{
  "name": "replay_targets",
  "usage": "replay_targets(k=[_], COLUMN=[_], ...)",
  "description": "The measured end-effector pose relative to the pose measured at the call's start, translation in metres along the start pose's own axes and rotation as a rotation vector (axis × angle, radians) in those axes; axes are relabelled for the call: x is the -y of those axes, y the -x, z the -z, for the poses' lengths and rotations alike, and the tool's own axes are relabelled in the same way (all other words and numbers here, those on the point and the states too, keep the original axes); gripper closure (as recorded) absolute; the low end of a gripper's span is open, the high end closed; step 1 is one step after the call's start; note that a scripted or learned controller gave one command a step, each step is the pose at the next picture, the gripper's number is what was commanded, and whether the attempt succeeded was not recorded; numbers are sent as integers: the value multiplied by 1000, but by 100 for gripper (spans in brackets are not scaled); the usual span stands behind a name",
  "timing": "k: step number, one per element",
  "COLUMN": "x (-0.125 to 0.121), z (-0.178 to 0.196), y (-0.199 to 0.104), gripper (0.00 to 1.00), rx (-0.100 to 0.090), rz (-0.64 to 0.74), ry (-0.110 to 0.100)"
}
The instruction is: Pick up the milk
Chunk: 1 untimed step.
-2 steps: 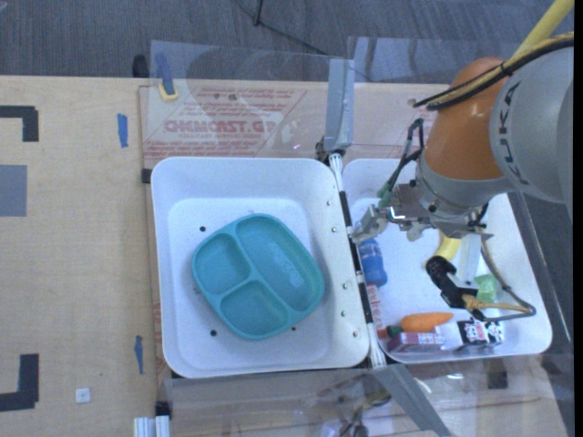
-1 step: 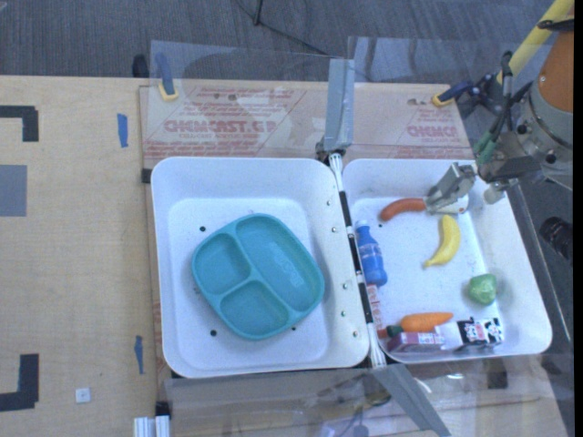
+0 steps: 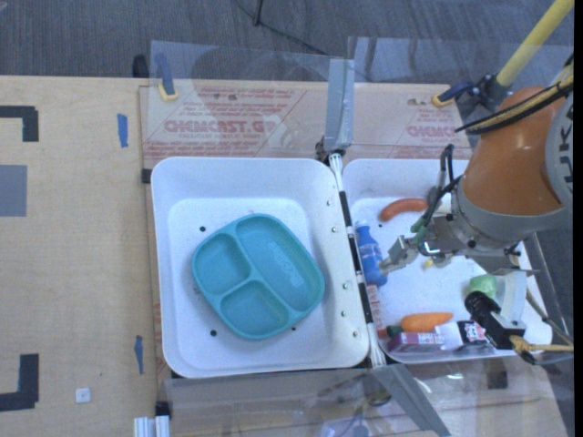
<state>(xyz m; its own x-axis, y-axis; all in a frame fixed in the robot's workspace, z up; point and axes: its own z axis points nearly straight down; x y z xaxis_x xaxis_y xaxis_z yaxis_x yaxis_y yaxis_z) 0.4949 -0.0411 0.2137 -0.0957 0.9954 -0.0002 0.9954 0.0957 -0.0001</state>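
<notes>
Claw (image 3: pixel 401 249) of mine hung spread and empty over the right bin (image 3: pixel 414 176), just beside the blue milk bottle (image 3: pixel 369 253) lying along its left wall, so nothing was lifted yet.

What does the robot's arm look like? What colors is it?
The arm is big and rounded, with a bright orange band and a grey part below it. Black cables loop beside it. At its end sits a small metal gripper, silvery grey with thin fingers. A yellow pole slants behind the arm.
</notes>
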Motion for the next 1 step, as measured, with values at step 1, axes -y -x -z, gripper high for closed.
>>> replay_targets(k=[1], x=[-31], z=[92], y=[56], gripper=[0], rx=[1], rz=[-81], ry=[2])
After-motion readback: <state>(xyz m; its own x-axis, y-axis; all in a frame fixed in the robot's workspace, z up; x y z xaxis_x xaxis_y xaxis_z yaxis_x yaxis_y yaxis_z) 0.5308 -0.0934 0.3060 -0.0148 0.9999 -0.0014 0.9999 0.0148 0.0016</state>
